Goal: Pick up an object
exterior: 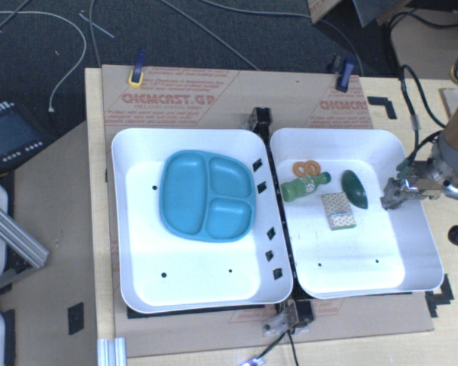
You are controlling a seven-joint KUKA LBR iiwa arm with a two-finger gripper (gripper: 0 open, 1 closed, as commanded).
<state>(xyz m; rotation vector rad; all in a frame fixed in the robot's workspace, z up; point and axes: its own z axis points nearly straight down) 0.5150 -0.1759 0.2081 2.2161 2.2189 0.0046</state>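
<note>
One pincer (391, 197), reaching in from the right over the right edge of the right bin (412, 250), hanging low above the bin's white wall. Nothing between the fingers; whether spread or closed, cannot tell at this size.

Just beside the pincer, toward the bin's middle: one dark green oval object (355, 188), lying tilted, apart from the fingertips. Next to that, nearer the bin's front: one small speckled block (338, 210), close to the oval object but whether touching, cannot tell. Farther toward the bin's left edge: one green bottle-shaped toy (304, 187), lying on its side. Just behind that, toward the back edge: one pretzel (306, 169), orange-brown, near the toy's top. Four loose things in the right bin in all, gathered in its back half.

Beyond, one left bin (191, 280), side by side with the right one, edges meeting along the middle of the surface (99, 204). Inside, toward its back: one blue divided plate (208, 195), three compartments, lying flat.

Two bins, then, on one sheet of printed cardboard (168, 94). Two blue clamps at the back edge of the surface: one (137, 70) near the back left corner, one (345, 72) toward the back right.
</note>
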